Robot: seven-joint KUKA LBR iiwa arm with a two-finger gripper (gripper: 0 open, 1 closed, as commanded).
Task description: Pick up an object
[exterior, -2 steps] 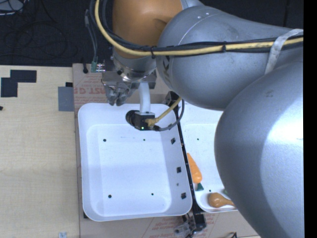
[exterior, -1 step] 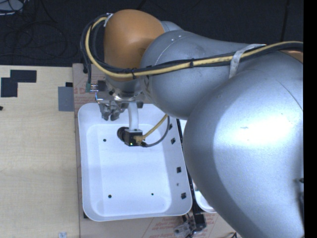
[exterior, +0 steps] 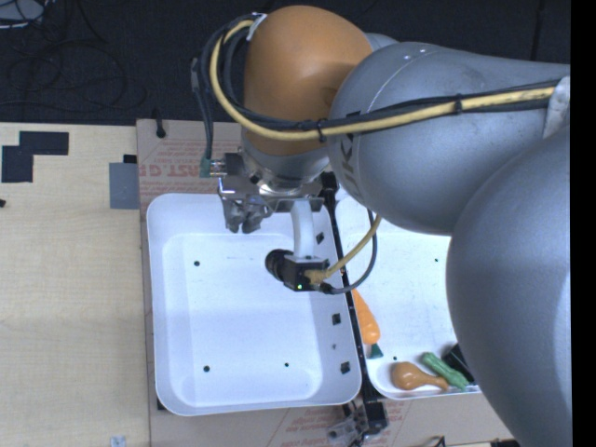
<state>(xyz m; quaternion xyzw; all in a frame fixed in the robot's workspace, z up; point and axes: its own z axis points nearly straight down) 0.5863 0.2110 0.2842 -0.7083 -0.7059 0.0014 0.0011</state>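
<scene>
The gripper [exterior: 246, 218] is hanging over the left bin [exterior: 177, 343], honestly can't tell its state, toys sitting in the right bin [exterior: 424, 250].

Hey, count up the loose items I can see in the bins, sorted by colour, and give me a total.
Orange: 1, the orange item by the divider in the right bin.
Tan: 1, the tan item.
Green: 1, the green item.
Total: 3 visible, all in the right bin; the arm hides part of it.

Pale wood bench [exterior: 65, 277], dark patches; black backdrop [exterior: 93, 54], loose cables [exterior: 37, 3].
</scene>
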